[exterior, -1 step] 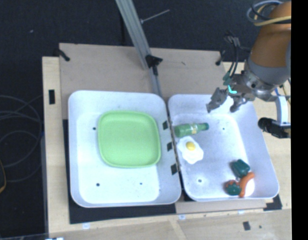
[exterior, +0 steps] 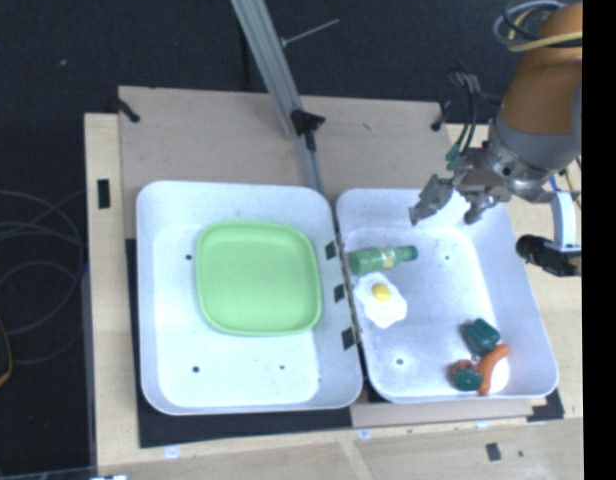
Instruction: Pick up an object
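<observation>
The orange-and-white toy [exterior: 495, 368] and teal block [exterior: 479, 334] lie well below the gripper [exterior: 450, 209], the green bottle [exterior: 381, 258] and fried egg [exterior: 380, 301] nearer, down-left of it — nothing picked yet — its fingers spread, holding nothing, above the right bin [exterior: 528, 298]

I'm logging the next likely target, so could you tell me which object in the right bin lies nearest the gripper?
The green bottle, lying on its side just below the open gripper; the egg and corner toys lie farther off.

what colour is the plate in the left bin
Light green, plain; the plate shows best in the camera view.
</observation>
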`<state>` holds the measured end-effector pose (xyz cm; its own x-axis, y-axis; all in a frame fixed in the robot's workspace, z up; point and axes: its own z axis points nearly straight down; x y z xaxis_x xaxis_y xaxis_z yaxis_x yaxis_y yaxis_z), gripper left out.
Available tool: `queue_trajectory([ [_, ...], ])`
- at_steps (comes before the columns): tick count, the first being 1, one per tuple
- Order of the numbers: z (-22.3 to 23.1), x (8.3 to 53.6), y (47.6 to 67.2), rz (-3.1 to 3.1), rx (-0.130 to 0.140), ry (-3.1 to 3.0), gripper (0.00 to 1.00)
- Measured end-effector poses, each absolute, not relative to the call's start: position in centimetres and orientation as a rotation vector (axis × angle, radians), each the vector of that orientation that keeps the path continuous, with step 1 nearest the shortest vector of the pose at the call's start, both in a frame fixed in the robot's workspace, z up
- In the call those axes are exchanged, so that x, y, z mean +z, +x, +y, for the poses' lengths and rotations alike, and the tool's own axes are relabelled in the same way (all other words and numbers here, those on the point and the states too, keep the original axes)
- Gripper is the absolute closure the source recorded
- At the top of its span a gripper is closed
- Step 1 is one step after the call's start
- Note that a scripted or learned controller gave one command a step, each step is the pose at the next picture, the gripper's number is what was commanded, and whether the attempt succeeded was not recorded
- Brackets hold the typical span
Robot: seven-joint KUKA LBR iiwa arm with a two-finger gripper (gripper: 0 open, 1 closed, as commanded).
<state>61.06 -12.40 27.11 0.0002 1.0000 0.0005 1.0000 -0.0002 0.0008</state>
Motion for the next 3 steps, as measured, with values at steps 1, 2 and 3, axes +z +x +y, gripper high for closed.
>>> queue_trajectory([
  [1, -12.7, 20.9, 60.7, 2.223, -0.005, 2.225, 0.00],
  [2, -13.7, 15.3, 60.8, 2.222, -0.005, 2.226, 0.00],
  [3, -13.8, 10.1, 60.7, 2.222, -0.004, 2.224, 0.00],
])
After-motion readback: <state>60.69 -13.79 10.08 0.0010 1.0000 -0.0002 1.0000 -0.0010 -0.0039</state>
